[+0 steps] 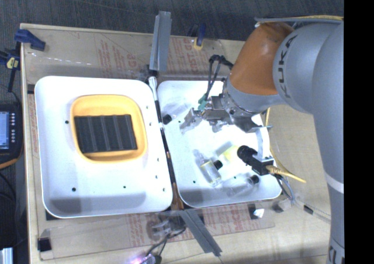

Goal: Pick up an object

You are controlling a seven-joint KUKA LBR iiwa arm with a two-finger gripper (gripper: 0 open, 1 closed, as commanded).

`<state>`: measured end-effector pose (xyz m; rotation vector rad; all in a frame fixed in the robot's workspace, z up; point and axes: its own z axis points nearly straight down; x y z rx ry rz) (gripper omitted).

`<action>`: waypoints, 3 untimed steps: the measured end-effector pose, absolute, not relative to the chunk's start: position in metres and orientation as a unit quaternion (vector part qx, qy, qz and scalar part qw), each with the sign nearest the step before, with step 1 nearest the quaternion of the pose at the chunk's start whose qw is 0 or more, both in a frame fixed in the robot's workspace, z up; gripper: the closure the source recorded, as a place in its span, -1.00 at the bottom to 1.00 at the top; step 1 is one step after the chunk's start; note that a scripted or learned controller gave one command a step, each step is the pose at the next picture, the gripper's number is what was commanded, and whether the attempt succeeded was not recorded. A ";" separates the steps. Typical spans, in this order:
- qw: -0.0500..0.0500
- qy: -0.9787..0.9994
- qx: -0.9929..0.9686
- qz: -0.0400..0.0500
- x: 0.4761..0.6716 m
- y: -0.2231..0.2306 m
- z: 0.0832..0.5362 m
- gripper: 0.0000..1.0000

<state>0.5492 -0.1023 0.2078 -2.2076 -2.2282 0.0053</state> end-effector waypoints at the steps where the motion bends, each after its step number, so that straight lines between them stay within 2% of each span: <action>1: 0.002 -0.703 -0.711 0.002 0.495 -0.154 0.133 -1.00; 2: 0.002 -0.705 -0.709 0.001 0.482 -0.201 0.091 -1.00; 3: 0.002 -0.708 -0.707 0.002 0.483 -0.200 0.101 1.00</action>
